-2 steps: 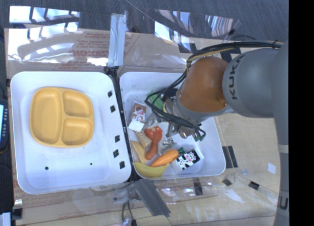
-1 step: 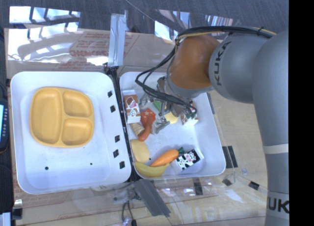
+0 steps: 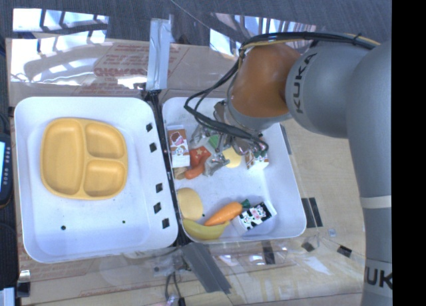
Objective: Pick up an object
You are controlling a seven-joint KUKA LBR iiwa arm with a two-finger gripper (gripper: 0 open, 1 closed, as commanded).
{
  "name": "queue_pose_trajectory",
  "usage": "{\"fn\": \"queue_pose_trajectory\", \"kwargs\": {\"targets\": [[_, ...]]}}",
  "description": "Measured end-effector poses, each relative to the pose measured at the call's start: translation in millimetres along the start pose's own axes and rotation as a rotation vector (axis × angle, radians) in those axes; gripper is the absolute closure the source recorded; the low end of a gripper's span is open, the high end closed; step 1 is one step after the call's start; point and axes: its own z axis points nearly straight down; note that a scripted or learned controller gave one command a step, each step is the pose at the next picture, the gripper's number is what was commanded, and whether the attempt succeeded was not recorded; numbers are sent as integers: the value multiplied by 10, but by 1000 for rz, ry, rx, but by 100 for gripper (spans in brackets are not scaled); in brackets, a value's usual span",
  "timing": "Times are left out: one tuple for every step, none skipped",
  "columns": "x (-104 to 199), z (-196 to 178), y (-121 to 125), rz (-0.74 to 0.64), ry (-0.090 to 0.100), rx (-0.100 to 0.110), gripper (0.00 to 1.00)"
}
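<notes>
The right bin (image 3: 286, 191) holds a jumble of toy food. A carrot (image 3: 223, 213) lies near its front, next to a banana (image 3: 203, 230) and a pale yellow round piece (image 3: 189, 201). A cow-print carton (image 3: 253, 216) lies right of the carrot. Farther back sit a white carton with a red picture (image 3: 178, 147), a red piece (image 3: 199, 158), a yellow piece (image 3: 233, 159) and another small carton (image 3: 257, 159). My gripper (image 3: 223, 144) reaches down into the back of this pile, under the orange wrist band (image 3: 263, 82). Its fingers are lost among the items.
The left bin (image 3: 26, 225) bears a yellow divided plate (image 3: 83, 157). A black hinge strip (image 3: 160, 165) runs between the bins. Cardboard and silver tape lie behind them. The grey arm (image 3: 353, 85) covers the right side of the view.
</notes>
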Motion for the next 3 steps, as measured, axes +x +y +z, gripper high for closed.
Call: {"fn": "queue_pose_trajectory", "kwargs": {"targets": [[-574,-903,86,-44,-2,-12,100],[-562,-875,92,-44,2,-15,0],[-421,-63,-113,103,8,-17,0]]}}
